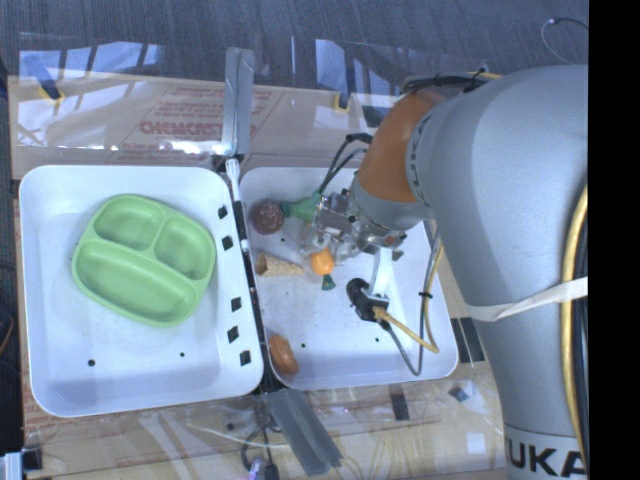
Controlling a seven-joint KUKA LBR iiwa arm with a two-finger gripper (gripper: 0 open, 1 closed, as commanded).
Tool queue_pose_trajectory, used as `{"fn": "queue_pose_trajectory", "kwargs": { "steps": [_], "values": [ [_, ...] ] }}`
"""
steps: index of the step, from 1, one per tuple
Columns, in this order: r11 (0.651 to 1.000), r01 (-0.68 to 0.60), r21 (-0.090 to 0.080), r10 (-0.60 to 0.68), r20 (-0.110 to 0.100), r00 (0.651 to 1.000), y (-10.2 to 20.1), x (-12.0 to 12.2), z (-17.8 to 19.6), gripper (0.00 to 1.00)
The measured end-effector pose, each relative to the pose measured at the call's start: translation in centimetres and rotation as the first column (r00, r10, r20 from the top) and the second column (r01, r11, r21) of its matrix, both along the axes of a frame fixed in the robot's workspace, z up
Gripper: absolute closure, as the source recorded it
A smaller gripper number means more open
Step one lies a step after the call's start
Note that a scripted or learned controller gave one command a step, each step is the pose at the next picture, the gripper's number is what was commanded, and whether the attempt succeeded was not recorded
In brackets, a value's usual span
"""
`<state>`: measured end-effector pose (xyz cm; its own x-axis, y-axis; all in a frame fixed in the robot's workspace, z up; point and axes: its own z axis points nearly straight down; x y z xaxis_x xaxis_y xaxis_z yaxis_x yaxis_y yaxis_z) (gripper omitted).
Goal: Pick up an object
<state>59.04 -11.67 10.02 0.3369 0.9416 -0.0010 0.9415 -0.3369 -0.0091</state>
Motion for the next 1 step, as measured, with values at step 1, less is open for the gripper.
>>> {"fn": "queue_pose_trajectory", "kwargs": {
  "steps": [1],
  "values": [
    [1.000, -0.030, -0.001, 0.030, 0.007, 1.000, 3.89, 4.50, 9.22, 1.00]
  ]
}}
